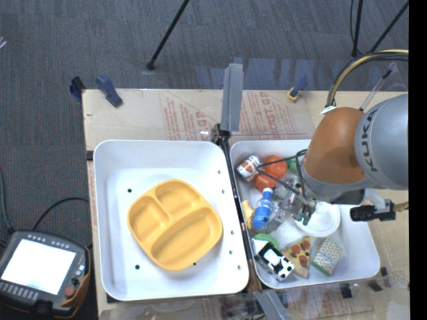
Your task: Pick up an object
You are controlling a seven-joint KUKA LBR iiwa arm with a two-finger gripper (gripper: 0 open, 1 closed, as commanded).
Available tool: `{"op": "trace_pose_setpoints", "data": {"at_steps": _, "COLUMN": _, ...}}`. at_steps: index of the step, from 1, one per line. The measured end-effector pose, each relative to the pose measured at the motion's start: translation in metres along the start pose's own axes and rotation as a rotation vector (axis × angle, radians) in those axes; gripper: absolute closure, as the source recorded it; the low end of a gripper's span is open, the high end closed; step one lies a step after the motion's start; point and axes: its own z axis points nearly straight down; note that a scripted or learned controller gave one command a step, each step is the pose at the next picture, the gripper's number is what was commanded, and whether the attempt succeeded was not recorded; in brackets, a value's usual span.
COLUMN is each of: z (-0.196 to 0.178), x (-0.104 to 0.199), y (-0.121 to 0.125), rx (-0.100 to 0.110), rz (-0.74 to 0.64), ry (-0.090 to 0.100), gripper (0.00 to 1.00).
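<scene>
One arm over right bin

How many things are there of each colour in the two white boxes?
Yellow: 1, the yellow plastic divided plate
Orange-red: 1, the round orange-red toy
Blue: 1, the small blue plastic bottle
White: 1, the white round dish
Black-and-white: 1, the black-and-white spotted toy
Total: 5 clearly told; others too cluttered.

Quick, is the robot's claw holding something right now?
Gripper: low in the right bin among the toys, by the blue bottle; cannot be told.
</scene>
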Motion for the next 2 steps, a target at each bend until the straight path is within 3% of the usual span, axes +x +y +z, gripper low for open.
{"op": "trace_pose_setpoints", "data": {"at_steps": 1, "z": 0.003, "x": -0.047, "y": 0.030, "rx": 0.001, "rz": 0.027, "ry": 0.008, "gripper": 0.00}}
{"op": "trace_pose_setpoints", "data": {"at_steps": 2, "z": 0.007, "x": -0.016, "y": 0.012, "rx": 0.004, "rz": 0.186, "ry": 0.019, "gripper": 0.00}}
